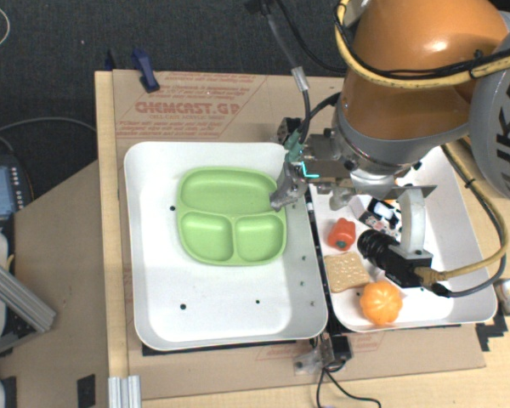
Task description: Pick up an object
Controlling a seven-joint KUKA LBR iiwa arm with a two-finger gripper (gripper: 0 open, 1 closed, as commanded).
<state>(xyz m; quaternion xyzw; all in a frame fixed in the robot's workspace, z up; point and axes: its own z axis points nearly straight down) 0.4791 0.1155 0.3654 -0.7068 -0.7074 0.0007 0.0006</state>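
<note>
Surface (195, 100): brown board, matte, with red print across the far end. On it are two shallow white bins, smooth plastic with rounded corners.

Left bin (144, 253): a pale green plate (229, 215), glossy moulded plastic with soft corners, divided into one long compartment and two smaller ones. A few dark specks lie on the bin floor.

Right bin (463, 228): an orange ball (381, 303), round and dimpled like citrus peel, sits at the near rim. Touching it is a tan square cracker (344, 270), flat and pitted. Just beyond lies a short red-orange cylinder (342, 233) with a greenish end. A small black-and-white thing (382, 213) is partly covered, so its shape is unclear.

Arm (416, 49): its glossy orange dome is cut off by the top edge and hides the far half of the right bin. The claw (361, 192) hangs low over the right bin's left side, above the cylinder. It is tucked under the wrist, so I cannot tell whether it is wide or narrow. Nothing is seen held.
</note>
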